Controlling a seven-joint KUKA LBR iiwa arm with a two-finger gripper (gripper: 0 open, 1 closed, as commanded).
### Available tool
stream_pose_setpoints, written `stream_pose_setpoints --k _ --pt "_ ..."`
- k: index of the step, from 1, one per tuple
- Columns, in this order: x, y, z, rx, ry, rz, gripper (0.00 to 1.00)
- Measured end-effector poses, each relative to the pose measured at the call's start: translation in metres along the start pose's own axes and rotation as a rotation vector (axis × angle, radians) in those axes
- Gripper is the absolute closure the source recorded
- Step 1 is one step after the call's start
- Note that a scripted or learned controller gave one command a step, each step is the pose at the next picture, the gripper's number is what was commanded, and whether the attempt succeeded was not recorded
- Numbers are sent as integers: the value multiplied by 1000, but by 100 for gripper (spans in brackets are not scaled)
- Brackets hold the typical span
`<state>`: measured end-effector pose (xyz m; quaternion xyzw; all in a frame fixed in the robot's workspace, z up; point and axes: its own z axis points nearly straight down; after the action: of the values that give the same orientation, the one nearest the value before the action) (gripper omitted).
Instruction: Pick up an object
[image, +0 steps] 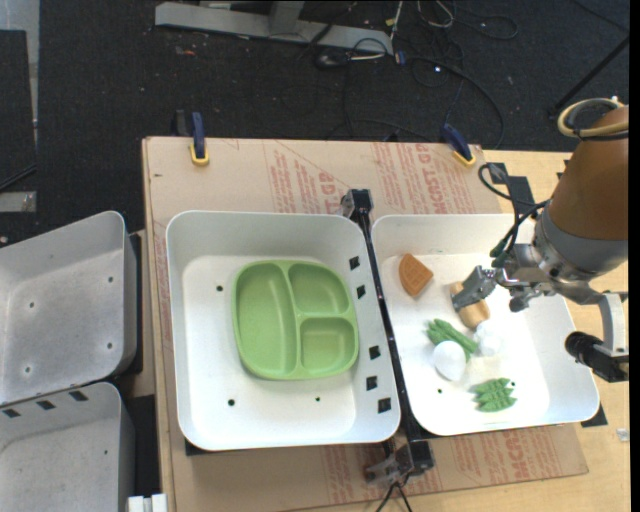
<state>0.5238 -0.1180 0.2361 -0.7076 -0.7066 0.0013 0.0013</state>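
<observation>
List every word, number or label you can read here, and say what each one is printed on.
Red print runs in repeated lines across the brown cardboard sheet under the bins, upside down and slanted: too blurred to read for certain.
The green tray, the white bins and the gripper carry no readable text.

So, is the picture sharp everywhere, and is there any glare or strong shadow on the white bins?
Camera view: mostly sharp; the green tray is crisp. The arm and hand look slightly soft. Light is even and diffuse, with no hard glare; the right bin is bright, so the white pieces nearly blend in. Only faint shadows show inside the left bin.
</observation>
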Motion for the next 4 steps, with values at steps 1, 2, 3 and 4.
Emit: stream_pose_setpoints --k 1,2,3,4 --pt "5 0 44 0 1 -1 0" --pt "-3 -2 91 1 0 1 0" --pt "-2 -1 78 -3 0 1 100" --pt "-5 -2 16 -8 -2 -3 100"
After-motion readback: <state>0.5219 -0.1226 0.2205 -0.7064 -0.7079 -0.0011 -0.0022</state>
